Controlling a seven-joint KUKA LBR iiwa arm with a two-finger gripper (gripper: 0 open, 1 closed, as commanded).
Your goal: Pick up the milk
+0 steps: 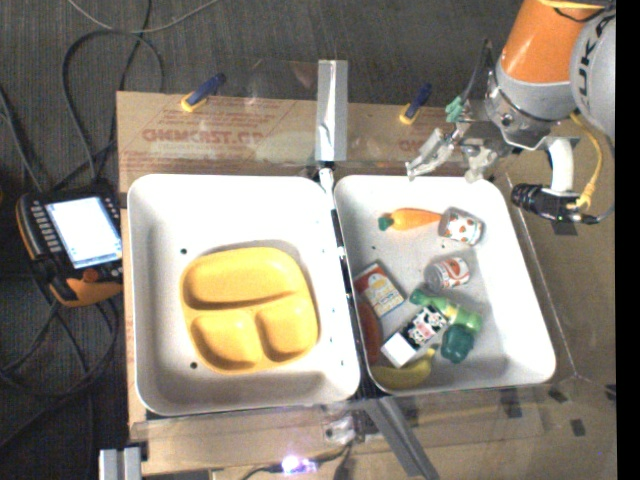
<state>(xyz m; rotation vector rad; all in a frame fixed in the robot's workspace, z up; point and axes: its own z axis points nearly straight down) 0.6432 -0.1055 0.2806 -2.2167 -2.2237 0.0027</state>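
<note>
While the grey arm [560,38] with its orange band reached in from the upper right, its tool [450,153] hung above the far rim of the right bin [520,298], at about one o'clock from that bin's middle. Its two thin fingers [425,160] were spread apart and held nothing.

Lying toward the near side of the right bin was the milk [417,333], a small carton with black and white cow patches, tipped on its side and well apart from the tool. It was closely hemmed in. A red ketchup bottle [376,303] lay just beside it at ten o'clock. A green bottle [450,313] touched it at two o'clock, and a dark green cup [457,343] sat just beside it at four o'clock. A yellow banana [405,373] curved against the near wall at six o'clock from the carton.

Between the tool and the milk lay a small tin can [449,272], a second can [461,227] with red spots, and an orange carrot [412,219] nearest the far wall.

At nine o'clock, the left bin [160,218] held a yellow divided tray [250,303]. Both bins sat on a brown tabletop [230,133]. A handheld control pendant [72,233] with a lit screen rested on the floor left of the tabletop.
</note>
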